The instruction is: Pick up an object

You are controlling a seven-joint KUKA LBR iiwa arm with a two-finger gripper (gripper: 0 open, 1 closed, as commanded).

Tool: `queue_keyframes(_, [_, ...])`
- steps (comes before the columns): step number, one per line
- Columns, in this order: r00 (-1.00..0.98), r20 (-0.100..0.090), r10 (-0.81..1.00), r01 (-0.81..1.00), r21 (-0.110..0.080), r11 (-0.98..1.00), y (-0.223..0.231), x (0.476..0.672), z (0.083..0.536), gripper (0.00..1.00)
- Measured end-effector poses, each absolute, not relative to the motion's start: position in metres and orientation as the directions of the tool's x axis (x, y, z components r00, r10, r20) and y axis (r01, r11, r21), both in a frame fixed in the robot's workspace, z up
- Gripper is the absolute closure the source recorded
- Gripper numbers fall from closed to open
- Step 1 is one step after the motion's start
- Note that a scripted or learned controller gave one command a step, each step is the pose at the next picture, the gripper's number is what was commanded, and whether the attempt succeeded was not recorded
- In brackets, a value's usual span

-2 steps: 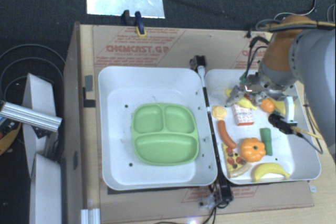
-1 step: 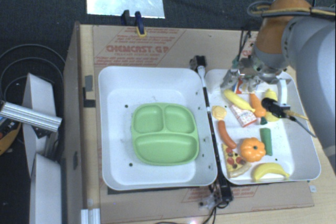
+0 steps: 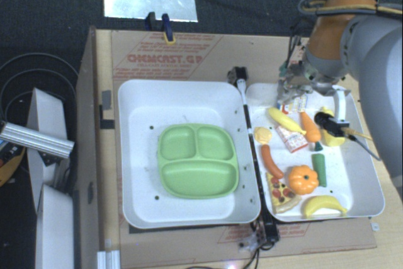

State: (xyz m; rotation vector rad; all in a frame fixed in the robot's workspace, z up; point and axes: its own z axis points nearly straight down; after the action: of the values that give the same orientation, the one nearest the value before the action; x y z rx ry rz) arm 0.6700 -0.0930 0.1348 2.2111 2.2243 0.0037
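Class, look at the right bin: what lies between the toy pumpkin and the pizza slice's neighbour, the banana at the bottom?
In the camera view, bare white bin floor separates the pumpkin from the banana; they do not touch.

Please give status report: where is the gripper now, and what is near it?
Gripper low over far end of right bin, nothing seen between fingers. Corn and carrot just beside it. Toys crowded there; green tray in left bin.
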Motion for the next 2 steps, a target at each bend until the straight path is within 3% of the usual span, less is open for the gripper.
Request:
queue_keyframes(1, [-0.007, -0.002, 1.0, 1.0, 0.004, 0.007, -0.093, 0.67, 0.134, 0.0])
queue_keyframes(2, [-0.003, 0.0, 1.0, 1.0, -0.002, 0.003, -0.083, 0.652, 0.082, 0.0])
